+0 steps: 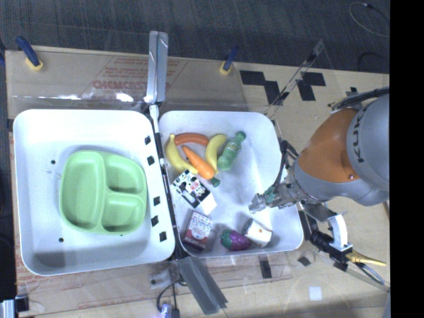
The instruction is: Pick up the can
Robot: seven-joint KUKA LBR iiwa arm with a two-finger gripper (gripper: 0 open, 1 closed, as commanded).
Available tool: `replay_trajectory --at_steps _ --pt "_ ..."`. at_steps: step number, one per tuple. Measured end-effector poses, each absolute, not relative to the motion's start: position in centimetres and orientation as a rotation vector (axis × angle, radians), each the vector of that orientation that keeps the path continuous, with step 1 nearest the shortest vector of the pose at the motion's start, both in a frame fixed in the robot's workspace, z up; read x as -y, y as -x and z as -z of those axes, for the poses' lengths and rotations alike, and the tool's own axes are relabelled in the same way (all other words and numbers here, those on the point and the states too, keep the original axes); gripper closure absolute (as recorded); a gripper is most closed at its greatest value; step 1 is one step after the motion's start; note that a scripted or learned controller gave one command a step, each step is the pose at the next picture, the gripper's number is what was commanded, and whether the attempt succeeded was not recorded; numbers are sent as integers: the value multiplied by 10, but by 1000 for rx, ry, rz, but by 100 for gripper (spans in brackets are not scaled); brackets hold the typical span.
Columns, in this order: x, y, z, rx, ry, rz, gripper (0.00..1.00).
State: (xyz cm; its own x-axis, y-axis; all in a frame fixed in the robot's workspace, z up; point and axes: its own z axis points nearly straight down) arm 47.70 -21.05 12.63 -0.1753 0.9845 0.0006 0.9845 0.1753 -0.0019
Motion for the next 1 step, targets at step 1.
replay_trajectory --at_steps 1 --pt "210 -477 -126 2407 2016 -2 0"
